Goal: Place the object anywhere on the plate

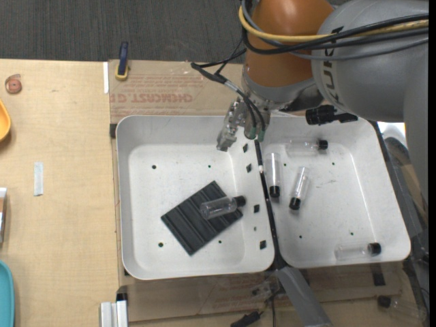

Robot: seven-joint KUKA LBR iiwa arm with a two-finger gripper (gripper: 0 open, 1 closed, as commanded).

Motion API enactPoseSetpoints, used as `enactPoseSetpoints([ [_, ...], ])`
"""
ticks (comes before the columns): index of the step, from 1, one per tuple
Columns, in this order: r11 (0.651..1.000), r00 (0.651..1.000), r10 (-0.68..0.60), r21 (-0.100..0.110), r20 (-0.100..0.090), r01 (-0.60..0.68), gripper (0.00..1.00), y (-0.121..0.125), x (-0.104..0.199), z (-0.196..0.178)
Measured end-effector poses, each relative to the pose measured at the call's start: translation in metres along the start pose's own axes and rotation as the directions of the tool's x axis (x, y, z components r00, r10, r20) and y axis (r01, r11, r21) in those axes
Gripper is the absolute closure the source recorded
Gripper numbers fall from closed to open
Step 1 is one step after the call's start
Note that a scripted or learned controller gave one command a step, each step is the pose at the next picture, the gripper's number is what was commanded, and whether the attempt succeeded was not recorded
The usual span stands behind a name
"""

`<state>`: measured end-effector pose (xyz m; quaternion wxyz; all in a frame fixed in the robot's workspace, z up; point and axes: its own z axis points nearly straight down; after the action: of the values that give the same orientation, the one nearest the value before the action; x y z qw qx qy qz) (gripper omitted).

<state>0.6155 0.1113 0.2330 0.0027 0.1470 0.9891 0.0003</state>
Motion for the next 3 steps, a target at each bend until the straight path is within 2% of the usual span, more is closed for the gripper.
enactPoseSetpoints([
  [1, 0.999, 0.999, -0.044, 0.002, -0.004, 0.044, 1.00, 0.081, 0.013, -0.126],
  [2, 0.987, 0.987, -0.162, 0.000, -0.002, 0.162, 1.00, 0.121, 0.001, -0.153],
  [3, 0.987, 0.987, -0.161, -0.001, 0.003, 0.161, 1.00, 0.121, 0.000, -0.162],
])
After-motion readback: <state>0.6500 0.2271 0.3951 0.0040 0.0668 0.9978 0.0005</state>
